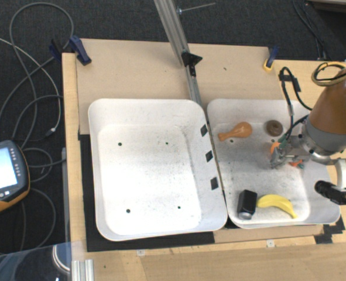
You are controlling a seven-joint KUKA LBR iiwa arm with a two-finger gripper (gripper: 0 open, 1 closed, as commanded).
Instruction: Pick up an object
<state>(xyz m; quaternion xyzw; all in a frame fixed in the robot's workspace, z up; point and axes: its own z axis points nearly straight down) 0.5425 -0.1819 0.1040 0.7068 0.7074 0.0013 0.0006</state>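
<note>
My gripper [280, 156] is low inside the right bin [260, 113], near its right middle, below the grey arm with the orange band [331, 113]. Small orange and red bits show right at the gripper tip; I cannot tell what they are. An orange-brown pear-shaped object [236, 132] lies to the gripper's upper left. A brown round object [273, 127] sits just above the gripper. A yellow banana [277, 204] and a black box-like object [246, 204] lie at the bin's front.
The left bin [102, 116] stands beside the right one, with black tabs along the shared wall. A metal pole [175, 31] slants down at the back. Cables loop near the arm at the right.
</note>
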